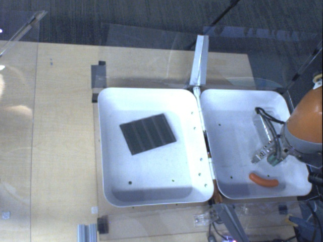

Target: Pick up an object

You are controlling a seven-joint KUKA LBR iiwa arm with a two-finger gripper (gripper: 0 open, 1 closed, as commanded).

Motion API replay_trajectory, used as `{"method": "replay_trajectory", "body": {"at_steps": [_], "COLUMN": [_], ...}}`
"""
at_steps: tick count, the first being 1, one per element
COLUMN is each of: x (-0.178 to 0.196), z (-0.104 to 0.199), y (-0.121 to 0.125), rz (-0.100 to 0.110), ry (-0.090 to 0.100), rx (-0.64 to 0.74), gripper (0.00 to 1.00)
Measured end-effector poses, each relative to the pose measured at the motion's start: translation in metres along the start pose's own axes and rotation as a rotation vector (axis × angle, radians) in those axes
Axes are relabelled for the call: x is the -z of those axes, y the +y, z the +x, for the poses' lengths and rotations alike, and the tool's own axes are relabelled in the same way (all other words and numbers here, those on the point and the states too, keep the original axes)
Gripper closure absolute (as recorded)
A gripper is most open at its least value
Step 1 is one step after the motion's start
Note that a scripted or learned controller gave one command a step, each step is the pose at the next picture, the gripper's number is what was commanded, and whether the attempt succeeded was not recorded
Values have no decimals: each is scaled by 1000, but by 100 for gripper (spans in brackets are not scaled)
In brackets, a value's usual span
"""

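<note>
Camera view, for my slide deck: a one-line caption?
Gripper hovers in right bin above orange sausage-shaped object; dark ribbed slab in left bin.
</note>
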State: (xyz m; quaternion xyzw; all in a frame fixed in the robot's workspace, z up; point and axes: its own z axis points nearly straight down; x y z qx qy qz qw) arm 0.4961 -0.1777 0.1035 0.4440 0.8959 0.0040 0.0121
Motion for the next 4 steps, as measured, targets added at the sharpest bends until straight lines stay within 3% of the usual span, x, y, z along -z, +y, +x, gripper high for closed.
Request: {"method": "replay_trajectory", "body": {"at_steps": [1, 2, 3, 4], "x": [0, -12, -14, -1], "z": [0, 29, -16, 27], "y": [0, 17, 37, 11], "rz": [0, 7, 8, 15], "ry": [0, 3, 6, 15], "rx": [0, 134, -88, -50], "gripper": [0, 0, 0, 0]}}
